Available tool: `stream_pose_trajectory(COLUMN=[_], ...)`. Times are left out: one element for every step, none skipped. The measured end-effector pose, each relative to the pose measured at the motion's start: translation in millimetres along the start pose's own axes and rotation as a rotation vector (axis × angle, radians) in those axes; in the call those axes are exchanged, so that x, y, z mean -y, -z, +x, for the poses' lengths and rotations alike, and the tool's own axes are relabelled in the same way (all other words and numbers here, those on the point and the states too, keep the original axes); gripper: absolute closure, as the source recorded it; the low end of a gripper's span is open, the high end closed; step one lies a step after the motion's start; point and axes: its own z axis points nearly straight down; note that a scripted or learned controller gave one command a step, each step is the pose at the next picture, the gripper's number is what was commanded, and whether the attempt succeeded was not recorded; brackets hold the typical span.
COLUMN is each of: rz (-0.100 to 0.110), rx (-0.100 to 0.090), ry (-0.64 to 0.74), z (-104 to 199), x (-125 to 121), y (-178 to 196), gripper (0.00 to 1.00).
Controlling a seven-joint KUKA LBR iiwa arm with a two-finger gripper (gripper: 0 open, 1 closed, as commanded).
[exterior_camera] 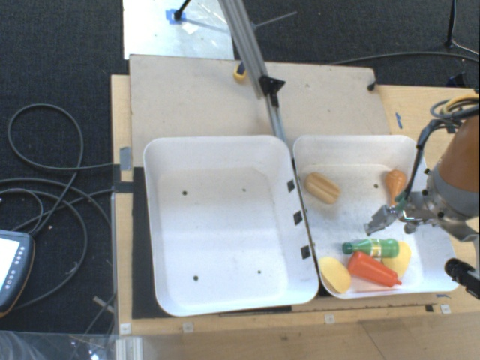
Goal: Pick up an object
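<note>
You have two white bins on the bench (195, 96). The right bin (352, 152) holds five items: a bread roll (322, 187), carrot (395, 183), green bottle (370, 247), red pepper (373, 269) and yellow piece (335, 274). The left bin (217, 223) shows bare floor. The end effector (381, 222) hovers above the bottle; its opening and contents you cannot tell.

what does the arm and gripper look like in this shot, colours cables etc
The arm is grey with an orange band above the wrist. Black and yellowish cables loop over its upper part. The gripper is a small metallic grey two-finger unit on a dark wrist mount.
</note>
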Motion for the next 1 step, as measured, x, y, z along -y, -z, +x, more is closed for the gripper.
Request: stream_pose_trajectory(rz=[-0.005], rx=[0.001], ry=[-0.002], z=[0.3], x=[-1.2], y=[2.1], gripper=[0.0])
